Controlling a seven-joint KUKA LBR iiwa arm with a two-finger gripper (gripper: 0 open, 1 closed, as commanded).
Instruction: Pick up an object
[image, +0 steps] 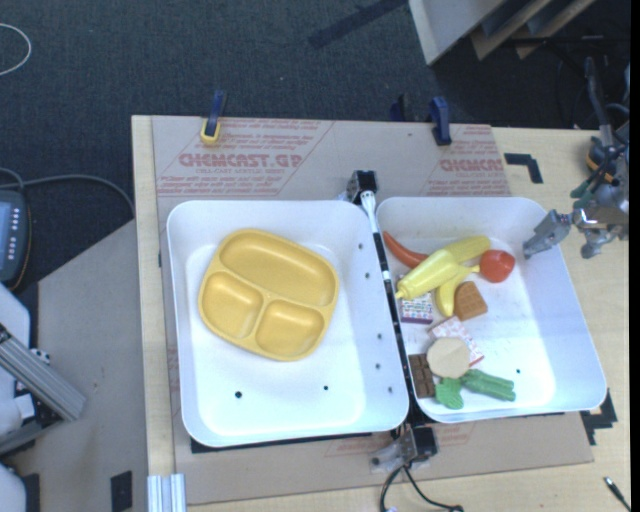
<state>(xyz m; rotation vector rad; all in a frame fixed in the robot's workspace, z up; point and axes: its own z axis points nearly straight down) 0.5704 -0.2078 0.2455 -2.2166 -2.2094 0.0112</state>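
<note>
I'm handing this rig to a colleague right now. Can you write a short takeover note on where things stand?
Gripper: at the right bin's upper right rim, holding nothing visible.
Things: toy food is piled in the right bin's left half, including a tomato, corn cob and green piece. The left bin holds a yellow divided plate.
Done: nothing picked yet.
Left: descend, grasp one object, lift.

Tool (548, 232) at right, tilted leftward

Divided plate (267, 293) in left bin (190, 380); food pile (447, 300) in right bin's (570, 330) left half.
</note>
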